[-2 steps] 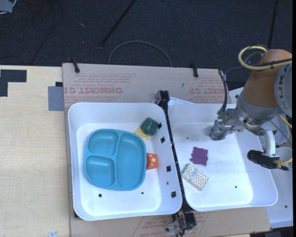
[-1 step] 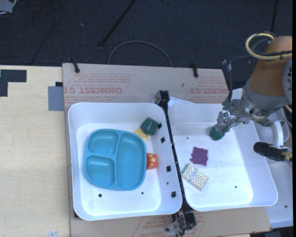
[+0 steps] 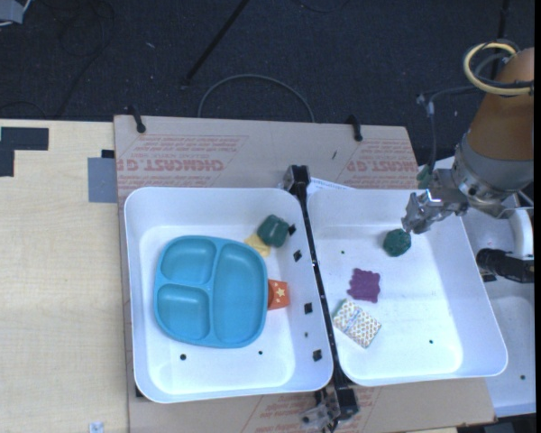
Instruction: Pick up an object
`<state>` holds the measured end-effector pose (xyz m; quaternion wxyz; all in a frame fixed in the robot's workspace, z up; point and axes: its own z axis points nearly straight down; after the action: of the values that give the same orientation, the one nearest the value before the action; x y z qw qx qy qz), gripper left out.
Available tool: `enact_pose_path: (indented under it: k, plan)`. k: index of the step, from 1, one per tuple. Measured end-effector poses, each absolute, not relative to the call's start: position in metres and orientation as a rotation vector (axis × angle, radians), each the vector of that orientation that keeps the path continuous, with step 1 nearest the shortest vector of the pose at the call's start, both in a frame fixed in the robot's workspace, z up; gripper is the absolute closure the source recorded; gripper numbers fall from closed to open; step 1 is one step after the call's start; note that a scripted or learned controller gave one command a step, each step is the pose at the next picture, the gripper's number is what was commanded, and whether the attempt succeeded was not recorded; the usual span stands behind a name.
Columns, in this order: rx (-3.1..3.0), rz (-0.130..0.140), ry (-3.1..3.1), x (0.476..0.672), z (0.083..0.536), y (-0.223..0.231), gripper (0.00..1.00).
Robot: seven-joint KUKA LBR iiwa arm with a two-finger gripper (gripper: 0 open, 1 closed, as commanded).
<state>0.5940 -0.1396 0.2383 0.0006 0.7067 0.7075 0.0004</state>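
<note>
Camera view: L bin (image 3: 144, 233) w/ blue plate (image 3: 212, 291), R bin (image 3: 487, 332) w/ purple piece (image 3: 364, 284), hand (image 3: 417, 216) state unclear

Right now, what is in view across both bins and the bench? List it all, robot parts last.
Bins: 2, white, side by side on the bench.
Divided plate: 1, blue, left bin.
Lump: 1, dark green, left bin, above the plate.
Yellow piece: 1, beside that lump.
Red block: 1, at the plate's right edge.
Ball: 1, green, right bin.
Purple piece: 1, right bin centre.
Patterned packet: 1, white, below it.
Gripper: 1, grey, just above the ball.
</note>
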Motion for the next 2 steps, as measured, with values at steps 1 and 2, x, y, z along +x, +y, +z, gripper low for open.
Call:
enact_pose_path:
  k: [1, 2]
  plan:
    - [2.22, -0.002, 2.228, 0.595, 0.23, -0.094, 1.0]
    - [2.218, 0.0, 2.229, 0.605, 0.237, -0.035, 1.0]
